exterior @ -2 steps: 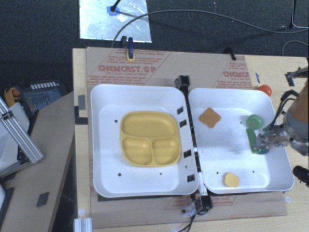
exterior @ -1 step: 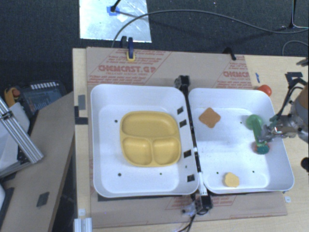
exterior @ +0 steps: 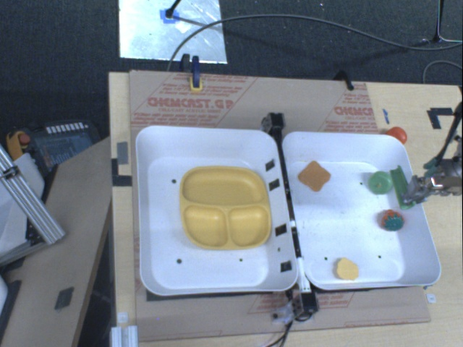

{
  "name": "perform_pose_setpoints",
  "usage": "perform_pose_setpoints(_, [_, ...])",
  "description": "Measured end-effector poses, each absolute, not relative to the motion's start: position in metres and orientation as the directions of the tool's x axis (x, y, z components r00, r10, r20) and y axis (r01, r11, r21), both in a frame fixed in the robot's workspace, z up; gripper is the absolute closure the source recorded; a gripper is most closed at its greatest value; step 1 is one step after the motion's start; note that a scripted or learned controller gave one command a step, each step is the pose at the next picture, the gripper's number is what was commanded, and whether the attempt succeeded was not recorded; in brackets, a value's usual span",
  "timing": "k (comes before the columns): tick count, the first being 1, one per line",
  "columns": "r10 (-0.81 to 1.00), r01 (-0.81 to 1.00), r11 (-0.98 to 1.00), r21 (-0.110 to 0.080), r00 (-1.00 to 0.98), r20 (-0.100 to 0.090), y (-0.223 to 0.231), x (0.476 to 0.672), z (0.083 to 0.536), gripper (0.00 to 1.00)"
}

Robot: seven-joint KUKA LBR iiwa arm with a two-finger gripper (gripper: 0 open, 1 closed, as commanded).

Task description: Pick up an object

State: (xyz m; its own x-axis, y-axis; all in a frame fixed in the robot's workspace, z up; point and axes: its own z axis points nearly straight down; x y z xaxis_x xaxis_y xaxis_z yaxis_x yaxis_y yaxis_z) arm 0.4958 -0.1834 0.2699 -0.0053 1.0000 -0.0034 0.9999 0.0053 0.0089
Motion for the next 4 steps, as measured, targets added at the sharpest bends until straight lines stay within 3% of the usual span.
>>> perform_pose_setpoints(1, [1.0,1.0,0.005,0.004,-0.005,-0.001,-0.184,0.497,0.274,1.0])
perform_pose_setpoints(2, [1.0,1.0,0.01,0.002,-0.01,0.001,-0.131,0.514,0.263,1.0])
perform_pose_setpoints(4, [1.0,1.0,0.01,0.004,-0.01,0.002,-0.037,0.567,0.27,1.0])
